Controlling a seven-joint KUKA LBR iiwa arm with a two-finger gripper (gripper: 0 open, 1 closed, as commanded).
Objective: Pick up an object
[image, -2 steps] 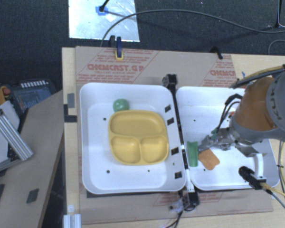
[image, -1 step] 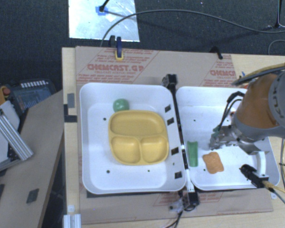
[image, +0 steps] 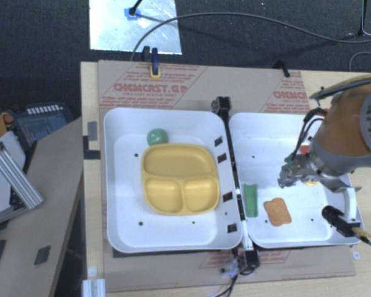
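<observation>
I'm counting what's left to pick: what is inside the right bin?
In the right bin lie a green block by its left wall and a tan cracker-shaped piece. The end effector hangs above; the arm hides the bin's right side.

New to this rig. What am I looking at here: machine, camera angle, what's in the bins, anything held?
One fixed camera looks down at a slant on a bench with two shallow white bins, the left bin and the right bin. The grey robot arm with an orange band reaches in from the right; its gripper hangs over the right bin, too blurred to tell whether anything is held. The left bin holds a yellow three-compartment plastic tray, with a small green rounded object beside its far-left corner. The right bin holds a green rectangular block by the divider and a flat orange-brown piece near it.
</observation>
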